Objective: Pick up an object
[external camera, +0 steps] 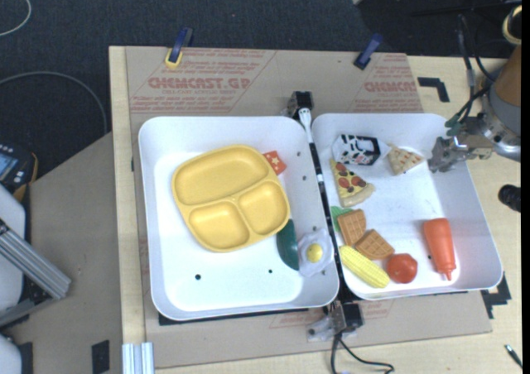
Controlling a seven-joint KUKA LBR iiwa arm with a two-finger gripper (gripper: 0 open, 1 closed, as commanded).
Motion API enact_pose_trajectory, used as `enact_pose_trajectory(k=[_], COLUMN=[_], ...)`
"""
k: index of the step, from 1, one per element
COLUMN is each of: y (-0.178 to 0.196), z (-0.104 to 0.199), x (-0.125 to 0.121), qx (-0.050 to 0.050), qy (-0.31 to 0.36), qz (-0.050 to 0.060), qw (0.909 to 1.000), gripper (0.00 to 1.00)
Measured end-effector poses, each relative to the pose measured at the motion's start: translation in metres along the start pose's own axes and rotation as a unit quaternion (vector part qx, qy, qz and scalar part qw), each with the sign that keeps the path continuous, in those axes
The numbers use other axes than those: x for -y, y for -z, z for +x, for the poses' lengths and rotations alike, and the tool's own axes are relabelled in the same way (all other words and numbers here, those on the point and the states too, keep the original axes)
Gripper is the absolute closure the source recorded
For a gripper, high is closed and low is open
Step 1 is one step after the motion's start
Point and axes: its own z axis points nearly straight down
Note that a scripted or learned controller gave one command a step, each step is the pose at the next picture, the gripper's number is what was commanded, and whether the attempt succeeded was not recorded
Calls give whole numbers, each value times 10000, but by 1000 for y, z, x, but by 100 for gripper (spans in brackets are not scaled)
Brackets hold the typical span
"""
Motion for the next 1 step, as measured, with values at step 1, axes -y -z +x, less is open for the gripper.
enact_pose_trajectory(k=[1], y=[23], z=[0], x=[-1], qx=[-4], qy=[1], qz=[9], qw=[10000], gripper=[100])
